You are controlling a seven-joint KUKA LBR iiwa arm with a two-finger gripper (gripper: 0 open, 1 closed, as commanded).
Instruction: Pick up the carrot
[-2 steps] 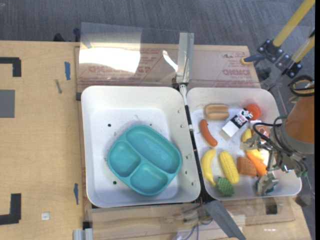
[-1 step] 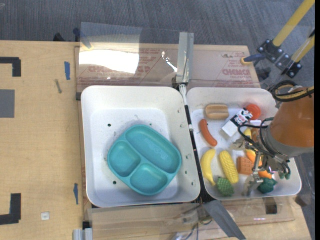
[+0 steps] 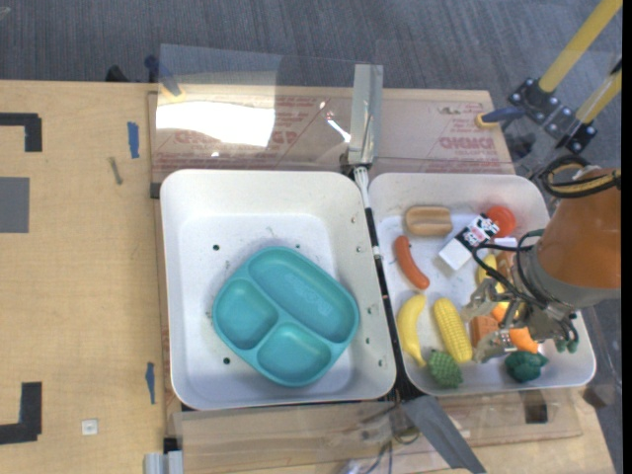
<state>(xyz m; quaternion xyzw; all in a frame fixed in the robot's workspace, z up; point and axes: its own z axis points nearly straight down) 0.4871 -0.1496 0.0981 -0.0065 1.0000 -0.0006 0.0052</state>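
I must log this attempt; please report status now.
Two-finger gripper low in right white bin, fingers unclear. Orange carrot beneath it. Yellow corn cob, green broccoli crowd close.

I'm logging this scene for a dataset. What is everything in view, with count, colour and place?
bins: two, white, side by side on the bench
divided plate: one, teal, in the left bin
hot dog bun: one, tan, top of the right bin
sausage: one, red-orange, below the bun
banana: one, yellow, lower left of the right bin
corn cob: one, yellow, right of the banana
broccoli pieces: two, green, along the right bin's lower edge
tomato: one, red, top right of the right bin
carrot: one, orange, partly hidden under the end effector
arm: one, grey with an orange band, over the right bin
end effector: one, dark, low over the carrot
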